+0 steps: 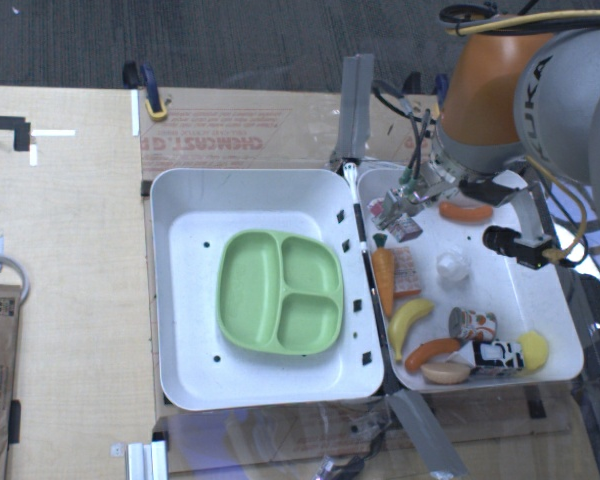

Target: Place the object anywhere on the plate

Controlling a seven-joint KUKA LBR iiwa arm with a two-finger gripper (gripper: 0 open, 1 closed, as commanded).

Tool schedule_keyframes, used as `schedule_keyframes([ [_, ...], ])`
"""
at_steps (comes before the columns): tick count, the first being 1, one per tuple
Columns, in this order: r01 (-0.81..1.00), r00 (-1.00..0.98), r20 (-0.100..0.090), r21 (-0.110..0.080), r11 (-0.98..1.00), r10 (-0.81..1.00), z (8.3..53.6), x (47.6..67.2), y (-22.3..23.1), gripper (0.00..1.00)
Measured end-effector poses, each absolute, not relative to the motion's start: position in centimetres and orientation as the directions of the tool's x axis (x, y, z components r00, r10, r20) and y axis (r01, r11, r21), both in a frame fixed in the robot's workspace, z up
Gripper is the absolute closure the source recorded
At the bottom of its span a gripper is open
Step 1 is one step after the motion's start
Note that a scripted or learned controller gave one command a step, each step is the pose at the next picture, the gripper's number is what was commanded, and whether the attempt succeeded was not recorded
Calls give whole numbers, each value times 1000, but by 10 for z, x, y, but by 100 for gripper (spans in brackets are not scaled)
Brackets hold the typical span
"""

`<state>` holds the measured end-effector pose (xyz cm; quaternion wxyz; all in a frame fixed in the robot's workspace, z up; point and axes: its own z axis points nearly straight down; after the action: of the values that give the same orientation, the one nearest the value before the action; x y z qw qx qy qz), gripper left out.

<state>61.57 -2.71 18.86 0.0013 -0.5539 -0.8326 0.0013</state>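
the hand (412, 200) was seen low over the far left corner of the right bin (555, 298), among small packets; whether it was open or closed, or held anything, could not be told. the green plate (280, 291) lay bare in the left bin (180, 268). a carrot (382, 273), a banana (410, 323) and a can (472, 324) lay nearer the front. judged best: one item would be gripped squarely, lifted clear of the wall between the bins, and released low over a plate compartment.

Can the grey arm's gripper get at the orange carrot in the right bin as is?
Probably yes: the orange carrot lies uncovered along the right white bin's left wall, just below the gripper, though the wall crowds one side.
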Motion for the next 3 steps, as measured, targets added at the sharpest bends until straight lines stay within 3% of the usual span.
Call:
schedule_keyframes([
  [1,921,-390,0,-5,390,921,212,642,-35,100],
  [2,891,-454,2,-7,454,891,187,597,22,100],
  [3,799,-601,3,-7,601,799,188,539,67,100],
])
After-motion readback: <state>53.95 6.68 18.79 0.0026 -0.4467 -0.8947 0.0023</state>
